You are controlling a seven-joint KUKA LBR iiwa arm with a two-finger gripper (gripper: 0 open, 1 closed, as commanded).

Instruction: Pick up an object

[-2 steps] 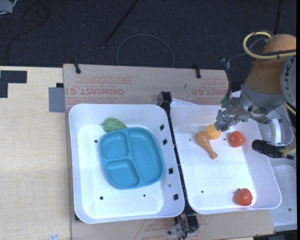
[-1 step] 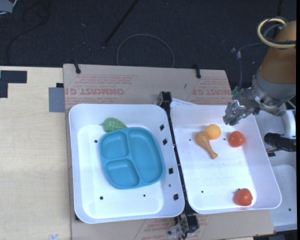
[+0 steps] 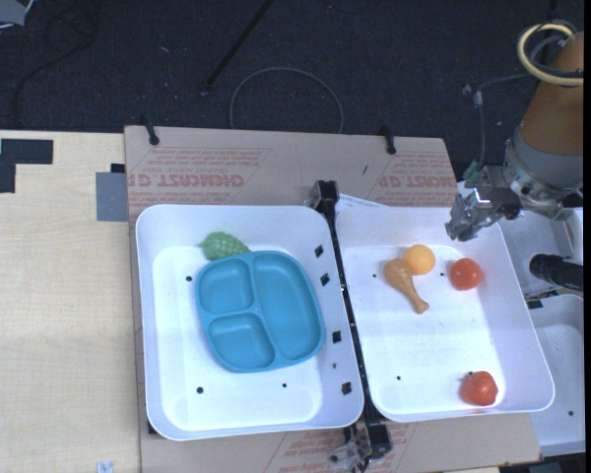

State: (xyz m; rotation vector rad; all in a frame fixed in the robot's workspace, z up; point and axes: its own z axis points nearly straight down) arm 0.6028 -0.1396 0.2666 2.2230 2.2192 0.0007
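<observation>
Single overhead slanted view of both bins [image 3: 167,227]

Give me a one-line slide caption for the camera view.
Gripper poised over right white bin holding two red tomatoes and an orange drumstick.

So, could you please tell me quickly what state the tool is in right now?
Tool: over the back right corner of the right bin, with nothing seen in its grasp; open or shut cannot be told.
</observation>
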